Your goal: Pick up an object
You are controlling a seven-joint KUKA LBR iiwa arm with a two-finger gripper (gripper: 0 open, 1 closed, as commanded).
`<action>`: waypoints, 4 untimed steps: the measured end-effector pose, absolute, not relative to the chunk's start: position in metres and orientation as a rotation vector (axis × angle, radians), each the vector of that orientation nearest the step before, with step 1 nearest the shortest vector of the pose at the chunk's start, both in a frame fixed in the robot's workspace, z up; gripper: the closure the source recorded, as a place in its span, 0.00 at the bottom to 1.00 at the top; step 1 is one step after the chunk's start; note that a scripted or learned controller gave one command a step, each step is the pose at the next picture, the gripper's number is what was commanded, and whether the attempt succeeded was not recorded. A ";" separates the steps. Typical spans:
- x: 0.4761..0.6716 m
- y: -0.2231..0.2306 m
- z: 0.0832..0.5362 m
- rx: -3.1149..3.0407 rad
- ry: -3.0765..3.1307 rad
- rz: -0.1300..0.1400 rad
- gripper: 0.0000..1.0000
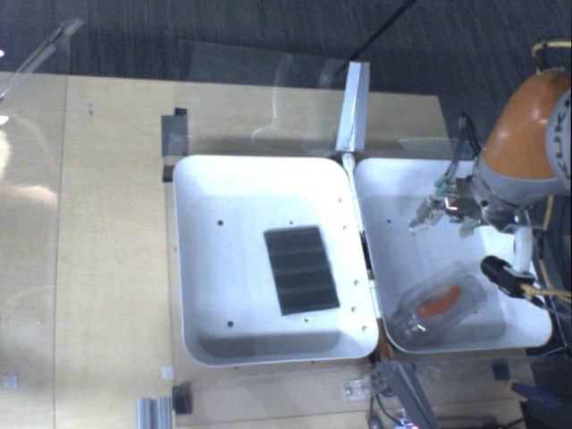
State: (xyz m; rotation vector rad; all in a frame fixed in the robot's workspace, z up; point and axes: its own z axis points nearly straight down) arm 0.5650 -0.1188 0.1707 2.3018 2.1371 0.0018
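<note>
My gripper (pixel 443 225) hangs over the back half of the right bin (pixel 390 195), open, with nothing between its fingers. A clear plastic container with an orange piece inside (pixel 439 304) lies on its side near that bin's front, below and apart from the gripper. A dark grey ribbed rectangular slab (pixel 302 270) lies flat in the middle of the left bin (pixel 206 239), far to the gripper's left.
A metal divider post (pixel 353 114) rises at the back where the two bins meet. The arm's grey and orange wrist (pixel 532 132) fills the space over the right bin's right edge. Bare wooden bench (pixel 89 239) extends to the left.
</note>
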 end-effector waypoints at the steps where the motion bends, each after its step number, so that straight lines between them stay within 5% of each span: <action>1: 0.509 -0.150 0.090 2.124 2.301 0.012 0.00; 3: 0.663 -0.093 0.087 1.859 2.526 0.003 0.00; 4: 0.574 -0.144 0.089 1.992 2.417 0.007 0.00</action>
